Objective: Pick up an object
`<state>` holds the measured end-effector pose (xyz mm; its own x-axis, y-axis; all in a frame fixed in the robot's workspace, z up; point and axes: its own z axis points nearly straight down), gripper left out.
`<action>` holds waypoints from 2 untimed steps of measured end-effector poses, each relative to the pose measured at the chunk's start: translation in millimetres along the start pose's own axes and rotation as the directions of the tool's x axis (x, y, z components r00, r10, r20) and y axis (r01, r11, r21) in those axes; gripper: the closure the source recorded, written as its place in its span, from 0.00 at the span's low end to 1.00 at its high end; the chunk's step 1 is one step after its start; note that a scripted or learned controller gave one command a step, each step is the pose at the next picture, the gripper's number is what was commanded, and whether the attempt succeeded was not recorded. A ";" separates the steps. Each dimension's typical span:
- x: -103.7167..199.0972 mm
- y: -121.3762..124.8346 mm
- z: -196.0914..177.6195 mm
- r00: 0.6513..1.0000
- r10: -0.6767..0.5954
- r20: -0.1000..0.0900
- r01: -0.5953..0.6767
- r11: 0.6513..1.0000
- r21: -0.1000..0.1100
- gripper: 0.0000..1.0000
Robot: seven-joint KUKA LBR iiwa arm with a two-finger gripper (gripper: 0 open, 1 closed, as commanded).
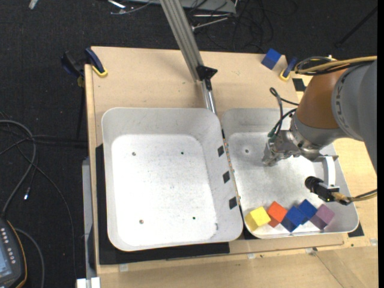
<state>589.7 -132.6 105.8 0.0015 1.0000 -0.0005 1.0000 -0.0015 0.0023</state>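
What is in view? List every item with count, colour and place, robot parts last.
Bins: 2, white, side by side on the bench.
Cubes: 4, along the right bin's near edge: yellow, orange, blue, purple.
Loose block: 1, blue, on the bench's far right corner.
Clamps: 2, blue and yellow, at the bench's far corners.
Bench: 1, tan wood.
Arm: 1, grey with orange band, reaching in from the right.
Gripper: 1, over the right bin, apart from the cubes.

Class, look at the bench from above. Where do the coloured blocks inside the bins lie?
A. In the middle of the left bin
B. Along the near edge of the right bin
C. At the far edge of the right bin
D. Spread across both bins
B: the yellow block, orange block, blue block and purple block sit in a row at the near rim of the right bin.
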 end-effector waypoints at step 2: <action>160.5 -9.4 -143.0 1.000 -0.012 -0.003 0.012 1.000 -0.004 1.00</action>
